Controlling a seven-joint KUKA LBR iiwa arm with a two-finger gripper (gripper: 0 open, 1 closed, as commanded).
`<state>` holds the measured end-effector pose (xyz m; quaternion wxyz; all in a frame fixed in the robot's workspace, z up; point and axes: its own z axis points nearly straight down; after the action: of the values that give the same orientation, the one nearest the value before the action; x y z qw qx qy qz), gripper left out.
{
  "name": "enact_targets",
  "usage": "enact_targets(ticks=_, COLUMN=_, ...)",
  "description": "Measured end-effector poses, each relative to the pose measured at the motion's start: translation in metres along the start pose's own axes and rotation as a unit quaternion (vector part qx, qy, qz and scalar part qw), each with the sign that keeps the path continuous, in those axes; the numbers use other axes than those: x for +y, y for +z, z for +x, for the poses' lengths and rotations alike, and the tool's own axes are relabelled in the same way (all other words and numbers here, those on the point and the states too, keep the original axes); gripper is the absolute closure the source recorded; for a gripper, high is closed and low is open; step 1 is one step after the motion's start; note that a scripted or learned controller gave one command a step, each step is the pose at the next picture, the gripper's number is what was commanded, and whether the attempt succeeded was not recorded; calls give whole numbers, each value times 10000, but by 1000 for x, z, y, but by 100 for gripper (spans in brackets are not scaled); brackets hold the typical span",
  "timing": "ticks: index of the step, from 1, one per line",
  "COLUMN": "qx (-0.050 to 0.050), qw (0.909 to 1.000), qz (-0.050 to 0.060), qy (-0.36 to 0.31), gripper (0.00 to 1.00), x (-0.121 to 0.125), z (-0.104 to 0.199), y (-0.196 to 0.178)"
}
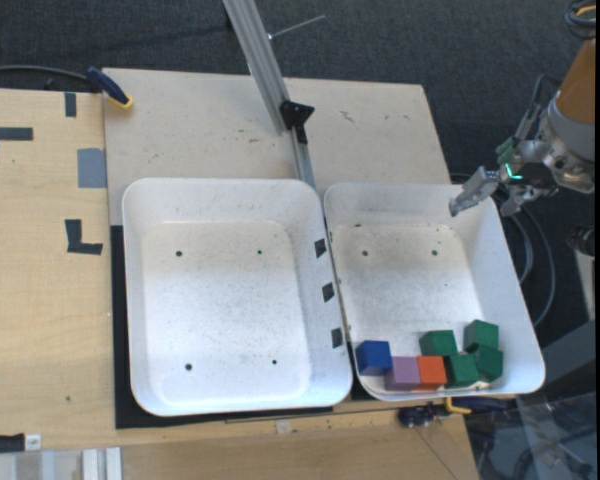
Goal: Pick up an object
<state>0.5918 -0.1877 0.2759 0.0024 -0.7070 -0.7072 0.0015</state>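
Two bins: shallow white trays side by side on the bench, their inner rims touching along the middle.
Left bin (140,268): white floor speckled with dark marks, four small dark dots near its corners.
Right bin (510,268): same speckled floor; all the blocks lie bunched along its near edge, toward the near right corner.
Blue block (374,356): leftmost of the bunch, near the bin's near left corner, just beside the purple one.
Purple block (406,371): between the blue and the orange, touching the orange.
Orange block (432,370): against the near wall, with green blocks behind and to its right.
Green blocks (470,353): a cluster of several, rightmost in the bunch; one sits behind the orange block, the others crowd toward the right wall. Their exact count is hard to tell.
Gripper (477,190): at the far right rim of the right bin, well apart from the blocks at the near edge.
Fingers: grey, pointing left and down over the rim; nothing is seen between them, and whether they stand wide or narrow I cannot tell.
Arm (580,98): enters from the right, orange band above the grey wrist.
Metal rail (265,63): slants across the bench down to where the two bins meet.
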Motion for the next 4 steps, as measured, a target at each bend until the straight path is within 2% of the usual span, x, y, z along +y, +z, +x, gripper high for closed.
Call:
enact_targets(ticks=1, qx=-10, qw=10000, qz=-22, qy=-8, gripper=0, x=1, z=0, y=-3)
enact_targets(ticks=2, qx=-10, qw=10000, qz=0, qy=1, gripper=0, x=2, z=-5, y=43)
enact_targets(ticks=4, qx=-5, qw=10000, qz=3, qy=-4, gripper=0, x=-10, z=5, y=136)
